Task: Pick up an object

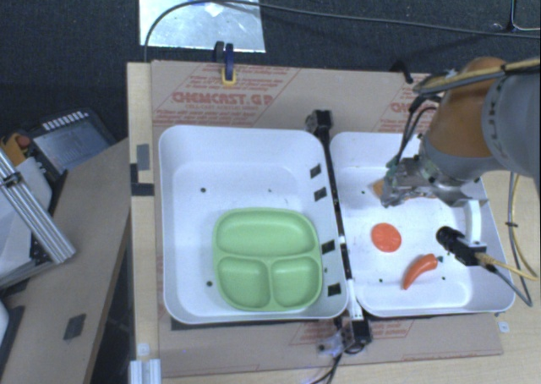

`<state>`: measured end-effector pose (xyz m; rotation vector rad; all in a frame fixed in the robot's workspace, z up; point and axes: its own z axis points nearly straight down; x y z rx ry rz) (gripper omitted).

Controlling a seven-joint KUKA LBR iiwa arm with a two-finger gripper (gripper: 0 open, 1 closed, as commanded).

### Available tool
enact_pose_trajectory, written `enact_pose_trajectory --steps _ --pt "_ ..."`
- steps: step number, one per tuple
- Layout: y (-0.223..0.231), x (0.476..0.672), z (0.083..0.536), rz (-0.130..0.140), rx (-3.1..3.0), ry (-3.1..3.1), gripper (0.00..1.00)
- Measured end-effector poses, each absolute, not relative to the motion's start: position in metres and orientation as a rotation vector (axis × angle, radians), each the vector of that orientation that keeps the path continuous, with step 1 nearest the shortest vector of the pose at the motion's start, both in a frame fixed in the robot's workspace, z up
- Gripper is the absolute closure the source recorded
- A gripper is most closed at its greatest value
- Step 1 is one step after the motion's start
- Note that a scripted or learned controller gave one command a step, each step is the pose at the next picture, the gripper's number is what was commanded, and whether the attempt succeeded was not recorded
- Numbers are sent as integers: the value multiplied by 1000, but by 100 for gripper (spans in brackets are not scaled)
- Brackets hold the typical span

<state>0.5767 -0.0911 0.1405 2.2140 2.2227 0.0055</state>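
Objects for picking lie in the right bin [486, 285]: a round orange-red disc [386, 237] near its middle, a curved orange piece like a small pepper or carrot [419, 270] just beside and below it, and a small orange bit [378, 190] half hidden under the arm [473, 124]. The gripper [396, 188] hangs low over the upper part of that bin, close to the hidden bit; whether its fingers are apart or together cannot be told from this angle. A green divided plate [266, 257] rests in the left bin [182, 205].
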Motion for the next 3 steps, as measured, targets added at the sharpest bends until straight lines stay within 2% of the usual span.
enact_pose_trajectory --steps 1,2,3 --pt "-92 577 205 8 2213 2221 100" --pt "-92 578 220 4 2215 2224 100" --pt "-36 560 213 2 2213 2232 100"
